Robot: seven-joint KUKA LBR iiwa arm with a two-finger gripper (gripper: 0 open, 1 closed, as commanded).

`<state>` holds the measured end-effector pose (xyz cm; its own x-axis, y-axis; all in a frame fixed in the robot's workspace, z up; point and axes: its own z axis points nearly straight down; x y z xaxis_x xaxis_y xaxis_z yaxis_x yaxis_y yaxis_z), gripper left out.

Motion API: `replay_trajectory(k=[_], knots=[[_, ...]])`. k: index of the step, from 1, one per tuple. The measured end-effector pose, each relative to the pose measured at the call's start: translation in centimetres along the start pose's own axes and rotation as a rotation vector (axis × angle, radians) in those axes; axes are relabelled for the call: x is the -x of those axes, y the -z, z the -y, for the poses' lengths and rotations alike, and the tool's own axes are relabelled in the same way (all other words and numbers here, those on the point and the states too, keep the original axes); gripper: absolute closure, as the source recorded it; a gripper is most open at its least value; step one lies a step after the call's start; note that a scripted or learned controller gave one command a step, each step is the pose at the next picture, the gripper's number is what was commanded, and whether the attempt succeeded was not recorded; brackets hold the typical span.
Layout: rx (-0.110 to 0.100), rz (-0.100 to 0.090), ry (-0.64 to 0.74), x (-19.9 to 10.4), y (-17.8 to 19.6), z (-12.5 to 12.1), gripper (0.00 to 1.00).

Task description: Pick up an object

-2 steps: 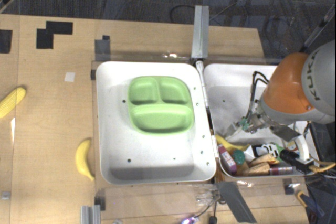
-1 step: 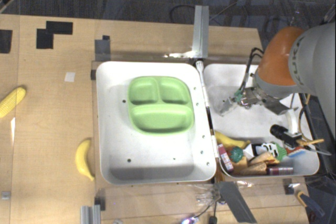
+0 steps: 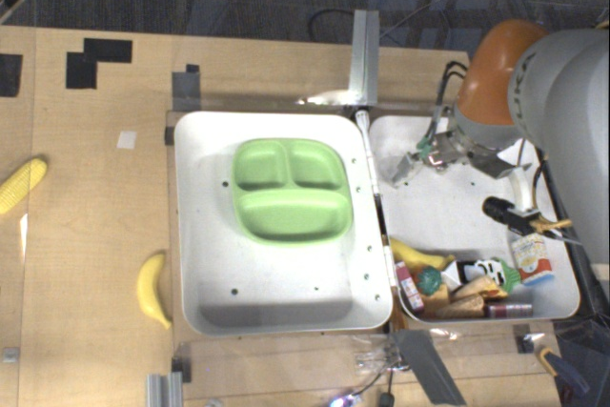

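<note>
My gripper hangs over the upper left part of the right bin, above bare white floor, with nothing visibly held. The loose objects lie heaped along that bin's near edge, well below the gripper: a yellow banana, a small red bottle, a green round piece, a black-and-white item, a brown piece, a dark red pen-like stick and a small white carton at the right.
The left bin holds a green divided plate. Outside the bins, a second banana and a yellow corn cob lie on the wooden bench. A metal post stands behind the divide between the bins.
</note>
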<state>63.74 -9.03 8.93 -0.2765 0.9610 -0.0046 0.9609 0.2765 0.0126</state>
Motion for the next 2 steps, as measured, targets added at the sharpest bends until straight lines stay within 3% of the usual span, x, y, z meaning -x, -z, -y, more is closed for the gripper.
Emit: replay_trajectory(k=[1, 2], knots=[[-0.004, -0.001, -0.117, 0.5, -0.2, -2.8, 0.00], [-0.002, -0.001, -0.121, 0.3, 0.1, 3.3, 0.00]])
